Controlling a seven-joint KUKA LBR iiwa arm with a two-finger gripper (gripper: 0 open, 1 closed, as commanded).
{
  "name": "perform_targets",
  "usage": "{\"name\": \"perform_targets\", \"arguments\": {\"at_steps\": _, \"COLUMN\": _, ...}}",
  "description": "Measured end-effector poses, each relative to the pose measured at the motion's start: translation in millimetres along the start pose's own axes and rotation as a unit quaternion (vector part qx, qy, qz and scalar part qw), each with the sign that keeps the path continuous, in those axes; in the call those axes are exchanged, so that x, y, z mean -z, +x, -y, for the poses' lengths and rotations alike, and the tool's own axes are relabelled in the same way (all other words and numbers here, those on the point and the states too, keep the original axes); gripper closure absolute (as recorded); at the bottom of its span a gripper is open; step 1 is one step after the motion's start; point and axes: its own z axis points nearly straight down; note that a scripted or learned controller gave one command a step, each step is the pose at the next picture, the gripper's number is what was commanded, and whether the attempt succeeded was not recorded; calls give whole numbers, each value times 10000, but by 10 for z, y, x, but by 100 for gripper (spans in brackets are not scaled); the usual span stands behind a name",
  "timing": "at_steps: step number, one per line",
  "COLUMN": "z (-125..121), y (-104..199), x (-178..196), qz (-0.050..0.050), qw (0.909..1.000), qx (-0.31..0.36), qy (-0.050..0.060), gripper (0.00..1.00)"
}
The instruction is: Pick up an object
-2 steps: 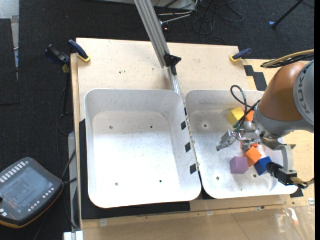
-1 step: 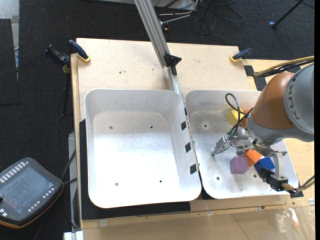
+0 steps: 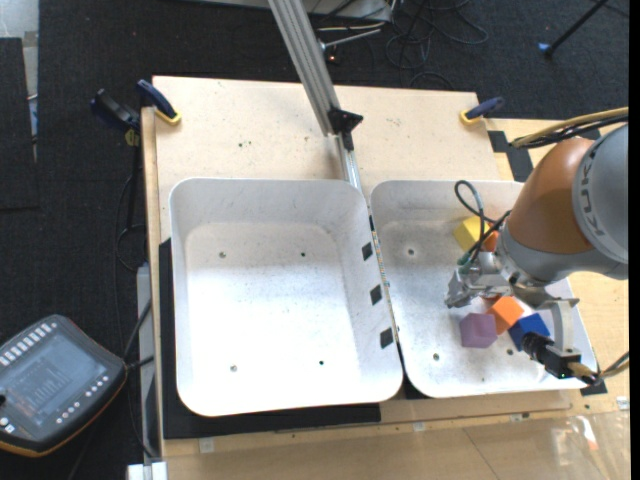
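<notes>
Several small blocks lie in the right bin (image 3: 420,218): a yellow one (image 3: 468,233), a purple one (image 3: 478,329), an orange one (image 3: 508,310) and a blue one (image 3: 530,328). My gripper (image 3: 470,286) hangs low in that bin, between the yellow block and the purple block, just left of the orange one. The arm's grey and orange wrist (image 3: 560,213) covers the bin's right side. No block shows between the fingers.
The left bin (image 3: 200,208) sits beside the right one on the wooden bench. A metal pole (image 3: 310,58) slants down to the bins' shared top edge. Clamps sit at the bench's back corners. A teach pendant (image 3: 50,383) lies at lower left.
</notes>
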Motion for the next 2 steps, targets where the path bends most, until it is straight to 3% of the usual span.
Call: {"name": "perform_targets", "arguments": {"at_steps": 2, "z": -96, "y": 14, "x": 1086, "qz": 11, "qw": 10000, "qx": 16, "qy": -30, "gripper": 100}}
